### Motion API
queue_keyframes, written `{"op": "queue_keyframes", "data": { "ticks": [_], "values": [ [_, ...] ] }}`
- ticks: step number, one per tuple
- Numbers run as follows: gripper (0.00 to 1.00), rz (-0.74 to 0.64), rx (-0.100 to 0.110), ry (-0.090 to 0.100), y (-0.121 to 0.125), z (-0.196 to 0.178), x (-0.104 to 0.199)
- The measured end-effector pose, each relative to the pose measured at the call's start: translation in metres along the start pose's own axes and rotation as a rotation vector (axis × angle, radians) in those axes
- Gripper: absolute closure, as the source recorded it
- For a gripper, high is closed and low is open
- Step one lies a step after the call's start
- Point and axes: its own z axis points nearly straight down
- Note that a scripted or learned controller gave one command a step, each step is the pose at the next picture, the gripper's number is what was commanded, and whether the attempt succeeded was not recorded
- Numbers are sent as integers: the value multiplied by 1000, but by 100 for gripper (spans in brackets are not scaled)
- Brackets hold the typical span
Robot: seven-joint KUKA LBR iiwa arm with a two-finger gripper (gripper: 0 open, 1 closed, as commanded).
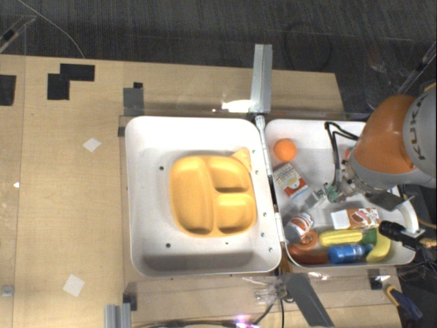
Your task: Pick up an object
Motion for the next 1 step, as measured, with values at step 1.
{"op": "queue_keyframes", "data": {
  "ticks": [1],
  "values": [
    [0, -34, -6, -3, 76, 13, -30]
  ]
}}
